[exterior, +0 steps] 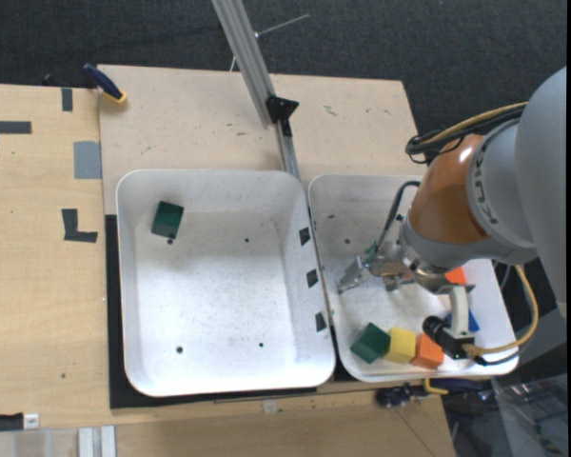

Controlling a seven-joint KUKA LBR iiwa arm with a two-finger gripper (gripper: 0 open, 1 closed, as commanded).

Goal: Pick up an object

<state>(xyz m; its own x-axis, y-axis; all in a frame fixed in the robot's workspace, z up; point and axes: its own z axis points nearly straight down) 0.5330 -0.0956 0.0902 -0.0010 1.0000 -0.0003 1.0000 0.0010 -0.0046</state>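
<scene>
Inside the right bin [357, 208], green [369, 343], yellow [401, 344], orange blocks [427, 351] touch.

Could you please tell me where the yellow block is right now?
The yellow block lies near the right bin's front edge, between a green block and an orange block.

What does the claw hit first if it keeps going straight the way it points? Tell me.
Probably the speckled floor of the right white bin. The claw points down and leftward over a bare patch; the green block lies to one side, out of that line. Depth is hard to judge from above.
</scene>
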